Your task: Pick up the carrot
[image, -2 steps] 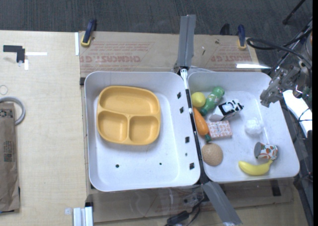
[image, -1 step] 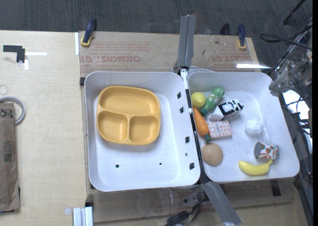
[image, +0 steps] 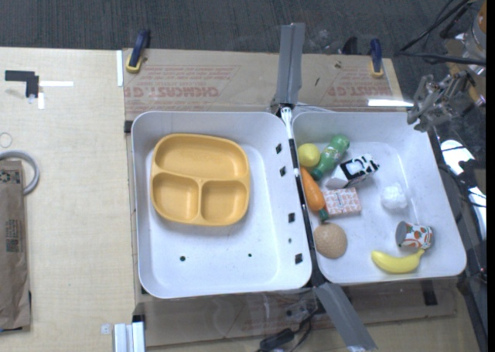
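The carrot [image: 312, 189] is orange and lies lengthwise against the left wall of the right bin [image: 445, 211]. A yellow lemon [image: 308, 155] sits just behind it, and a pink box [image: 341, 202] touches its right side. My gripper [image: 435, 104] hangs at the bin's far right corner, above the rim, with cables around it. It is well to the right of the carrot and nothing is seen held in it.
The right bin also holds a green bottle [image: 333, 150], a black-and-white object [image: 359, 167], a white ball [image: 394, 197], a brown round fruit [image: 330, 240], a banana [image: 397, 261] and a patterned cup [image: 415, 236]. A yellow divided plate [image: 201, 179] lies in the left bin [image: 224, 265].
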`<state>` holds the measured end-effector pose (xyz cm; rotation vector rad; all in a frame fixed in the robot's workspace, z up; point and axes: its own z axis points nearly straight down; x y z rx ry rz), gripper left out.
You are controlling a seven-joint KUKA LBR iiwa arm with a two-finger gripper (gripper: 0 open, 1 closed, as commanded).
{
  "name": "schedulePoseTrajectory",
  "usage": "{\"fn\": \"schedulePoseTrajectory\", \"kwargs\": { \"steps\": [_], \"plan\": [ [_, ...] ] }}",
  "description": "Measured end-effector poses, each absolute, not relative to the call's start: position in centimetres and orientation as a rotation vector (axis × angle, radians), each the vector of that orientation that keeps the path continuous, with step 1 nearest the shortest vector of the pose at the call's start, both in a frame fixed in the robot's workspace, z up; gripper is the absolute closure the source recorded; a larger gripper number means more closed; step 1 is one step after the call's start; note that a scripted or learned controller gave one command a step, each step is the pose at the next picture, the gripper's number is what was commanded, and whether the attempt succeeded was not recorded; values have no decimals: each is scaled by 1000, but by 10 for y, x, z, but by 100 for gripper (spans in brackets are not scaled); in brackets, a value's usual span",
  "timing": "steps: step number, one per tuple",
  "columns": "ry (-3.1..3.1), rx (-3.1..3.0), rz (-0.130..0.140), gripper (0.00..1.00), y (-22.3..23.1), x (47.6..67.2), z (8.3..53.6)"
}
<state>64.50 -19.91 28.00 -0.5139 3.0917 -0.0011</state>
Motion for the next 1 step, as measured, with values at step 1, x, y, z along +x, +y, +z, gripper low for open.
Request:
{"fn": "schedulePoseTrajectory", "kwargs": {
  "steps": [1],
  "plan": [
    [2949, -1062, -1, 100, -221, 660, 264]
  ]
}}
